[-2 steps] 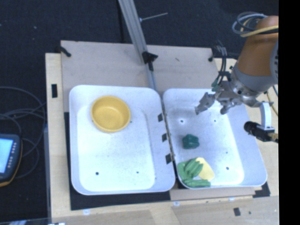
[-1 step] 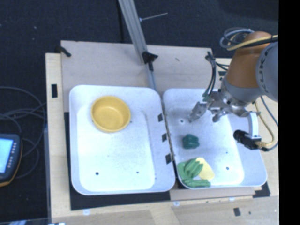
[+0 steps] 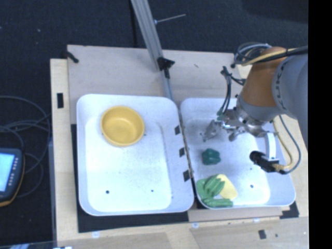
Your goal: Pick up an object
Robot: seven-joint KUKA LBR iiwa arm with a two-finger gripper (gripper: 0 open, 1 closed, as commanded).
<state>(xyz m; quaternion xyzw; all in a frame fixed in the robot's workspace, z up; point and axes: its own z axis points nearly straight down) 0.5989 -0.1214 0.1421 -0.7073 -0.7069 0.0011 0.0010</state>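
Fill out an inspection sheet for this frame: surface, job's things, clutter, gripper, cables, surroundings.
Surface: wooden bench bearing two white bins, the left bin and right bin, side by side.
Job's things: yellow bowl upright in the left bin; dark green lump mid right bin; green-and-yellow toy at the right bin's near edge.
Clutter: nothing seen.
Gripper: gripper over the right bin's far part, above the dark green lump; nothing seen between its fingers.
Cables: black cables on the floor at left; hoses along the arm's wrist.
Surroundings: metal rail slanting over the bench; handheld screen at left; dark floor.
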